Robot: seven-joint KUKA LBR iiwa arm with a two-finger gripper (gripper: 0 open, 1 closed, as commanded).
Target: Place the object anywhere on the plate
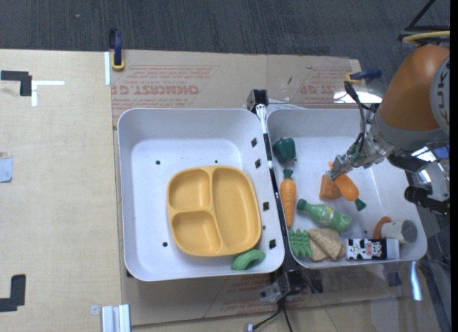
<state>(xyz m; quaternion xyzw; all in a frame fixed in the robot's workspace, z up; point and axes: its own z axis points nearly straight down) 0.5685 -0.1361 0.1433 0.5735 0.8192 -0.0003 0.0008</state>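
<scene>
A yellow three-compartment plate [213, 209] lies in the left bin [143, 144] with nothing on it. My gripper [342, 167] is down in the right bin [315, 127], its tip right at two orange toy foods: a blocky orange piece [329, 189] and an orange carrot-like piece [348, 188] with a green end. The tip seems to touch their upper edge, but I cannot make out a hold on either.
The right bin also holds a dark green pepper [285, 149], a long carrot [288, 196], a green bottle [325, 215], bread slices [325, 243], a milk carton [372, 249] and a small grey-and-red item [397, 229]. A green curved piece [248, 258] lies just below the plate.
</scene>
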